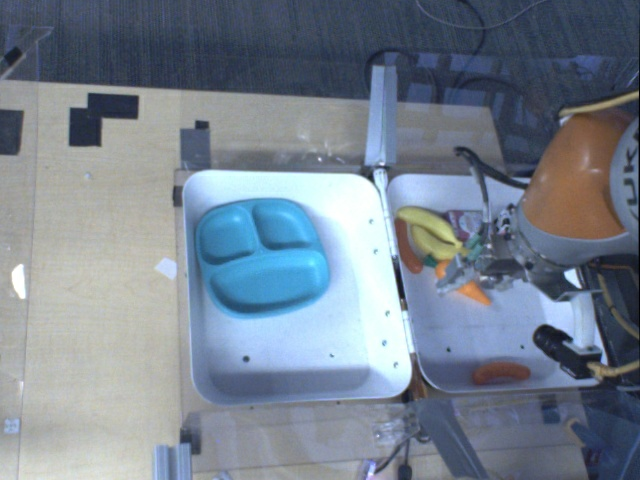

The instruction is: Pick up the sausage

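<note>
The sausage (pixel 500 373), a short reddish-brown link, lies flat near the front wall of the right bin (pixel 440 363). My gripper (pixel 468 268) hangs over the middle of that bin, well behind the sausage and slightly to its left. It sits right above a small orange carrot piece (pixel 474 292) and close to a banana (pixel 430 231). Nothing can be made out in its grasp.
A red-orange elongated piece (pixel 405 250) lies along the right bin's left wall, beside the banana. The left bin (pixel 300 368) holds a blue divided plate (pixel 262 256). The arm's orange band and grey body cover the right bin's right side.
</note>
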Tool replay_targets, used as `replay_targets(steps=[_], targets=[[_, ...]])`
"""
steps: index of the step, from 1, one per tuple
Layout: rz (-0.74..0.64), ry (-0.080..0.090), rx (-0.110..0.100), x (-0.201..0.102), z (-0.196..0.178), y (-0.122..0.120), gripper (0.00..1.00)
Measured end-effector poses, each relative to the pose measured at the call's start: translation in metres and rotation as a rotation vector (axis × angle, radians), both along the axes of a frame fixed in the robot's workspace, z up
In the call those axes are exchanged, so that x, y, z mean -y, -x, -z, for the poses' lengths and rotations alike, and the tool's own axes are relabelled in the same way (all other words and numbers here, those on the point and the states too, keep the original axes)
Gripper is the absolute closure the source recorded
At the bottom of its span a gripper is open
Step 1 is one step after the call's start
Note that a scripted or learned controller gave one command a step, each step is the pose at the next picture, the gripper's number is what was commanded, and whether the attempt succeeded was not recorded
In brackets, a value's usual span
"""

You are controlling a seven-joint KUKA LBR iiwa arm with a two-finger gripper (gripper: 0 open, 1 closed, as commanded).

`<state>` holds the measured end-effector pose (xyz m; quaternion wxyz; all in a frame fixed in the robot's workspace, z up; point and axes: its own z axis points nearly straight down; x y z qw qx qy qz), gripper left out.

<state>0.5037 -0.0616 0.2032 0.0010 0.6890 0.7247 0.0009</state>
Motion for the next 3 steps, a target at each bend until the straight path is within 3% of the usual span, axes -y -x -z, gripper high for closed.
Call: replay_targets(steps=[1,2,3], targets=[[0.025,0.002,0.010,0.038,0.113,0.013,0.00],[0.052,0.002,0.004,0.092,-0.019,0.015,0.00],[0.109,0.000,-0.001,0.107,0.093,0.016,0.00]])
